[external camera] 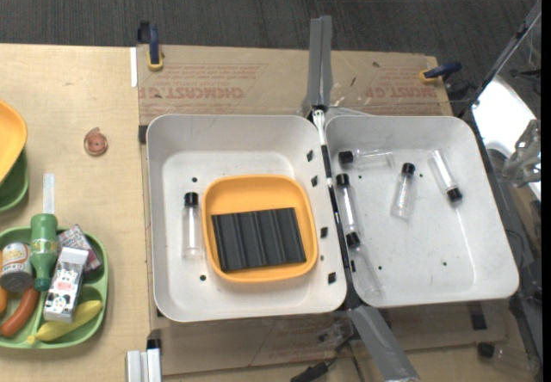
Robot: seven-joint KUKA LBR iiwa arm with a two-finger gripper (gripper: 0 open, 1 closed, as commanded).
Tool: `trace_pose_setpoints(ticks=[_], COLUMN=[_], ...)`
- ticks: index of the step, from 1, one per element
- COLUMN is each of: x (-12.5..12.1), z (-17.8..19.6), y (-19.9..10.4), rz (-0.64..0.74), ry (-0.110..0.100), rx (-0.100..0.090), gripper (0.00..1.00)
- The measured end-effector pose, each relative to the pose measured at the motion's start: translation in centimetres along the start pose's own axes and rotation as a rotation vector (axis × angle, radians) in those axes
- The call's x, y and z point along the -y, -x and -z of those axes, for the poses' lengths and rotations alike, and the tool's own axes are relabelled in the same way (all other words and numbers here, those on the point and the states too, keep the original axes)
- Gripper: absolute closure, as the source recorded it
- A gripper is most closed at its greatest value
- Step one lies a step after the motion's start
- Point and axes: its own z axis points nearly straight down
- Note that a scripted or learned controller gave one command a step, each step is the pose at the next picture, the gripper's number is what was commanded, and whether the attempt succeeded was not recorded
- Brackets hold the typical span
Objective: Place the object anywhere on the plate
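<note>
An orange plate [256, 186] lies in the middle of the left bin [168, 148], and a dark ridged block [258, 238] rests on it. Left of the plate, on the bin floor, a clear tube [190, 225] with a black cap lies lengthwise. The right bin [482, 268] holds several more clear, black-capped tubes: one [368, 157] near the back, one [402, 193] in the middle, one [445, 174] further right, and one [346, 210] along the left wall.
On the wooden table to the left stand a green tray [90, 307] of toy food, a yellow bowl [9, 144] and a small pink item [95, 142]. A grey metal bar [319, 62] rises behind the seam between the bins. Clamps hold the cardboard at the back corners.
</note>
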Motion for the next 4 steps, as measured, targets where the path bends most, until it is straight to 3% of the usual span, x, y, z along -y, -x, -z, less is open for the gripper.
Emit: trace_pose_setpoints(ticks=[1,2,3,4], x=[-0.6,-0.5,-2.9,-0.5], z=[5.9,5.9,-0.8,-8.6], y=[12.0,12.0,4.0,12.2], rz=[0.276,0.276,0.195,0.473], ry=[-0.002,-0.001,-0.001,-0.001], rx=[-0.002,-0.002,-0.005,-0.003], gripper=[1.00,0.00,0.00,0.00])
